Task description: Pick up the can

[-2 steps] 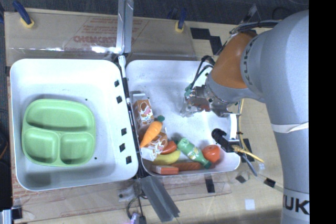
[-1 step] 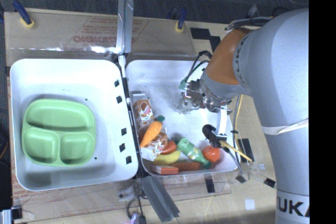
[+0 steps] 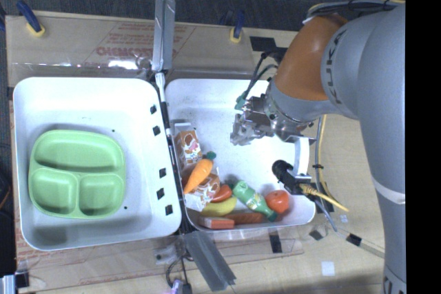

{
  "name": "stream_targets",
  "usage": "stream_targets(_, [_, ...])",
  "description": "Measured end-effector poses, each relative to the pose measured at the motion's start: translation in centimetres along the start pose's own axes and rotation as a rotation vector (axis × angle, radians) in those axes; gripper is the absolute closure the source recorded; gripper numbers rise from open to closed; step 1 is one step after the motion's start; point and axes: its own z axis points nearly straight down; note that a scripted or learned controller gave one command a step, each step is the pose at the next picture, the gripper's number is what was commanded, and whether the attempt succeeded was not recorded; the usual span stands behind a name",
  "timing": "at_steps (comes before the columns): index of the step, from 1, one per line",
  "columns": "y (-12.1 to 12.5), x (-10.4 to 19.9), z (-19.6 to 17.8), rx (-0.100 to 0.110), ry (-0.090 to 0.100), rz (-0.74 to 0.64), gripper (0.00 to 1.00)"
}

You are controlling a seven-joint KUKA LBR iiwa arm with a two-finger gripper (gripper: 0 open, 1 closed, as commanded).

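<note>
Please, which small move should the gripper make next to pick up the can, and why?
Probably move toward the pile at the near-left of the right bin. The gripper hangs over bare bin floor, apart from the carrot and green bottle. I cannot make out a can for certain.

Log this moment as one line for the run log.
pincer over right bin, above bare floor | nothing seen held | can not identifiable | carrot, green bottle, tomato heaped at near wall | green tray in left bin

There's the thick, rounded grey metal arm (image 3: 372, 65), "KUKA" lettered on its casing, a glossy orange band above the wrist, thin black cables looping by the small silvery metal pincer (image 3: 242, 131).
</note>
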Motion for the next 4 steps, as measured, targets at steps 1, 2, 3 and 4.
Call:
stream_targets(1, [-5.7, 3.0, -3.0, 0.004, 0.000, 0.396, 1.00])
stream_targets(2, [-8.0, 9.0, -3.4, 0.004, -0.001, 0.251, 1.00])
stream_targets(3, [-8.8, 12.0, 1.7, 0.008, -0.003, 0.807, 1.00])
stream_targets(4, [-8.7, 12.3, 0.0, 0.001, 0.000, 0.739, 1.00])
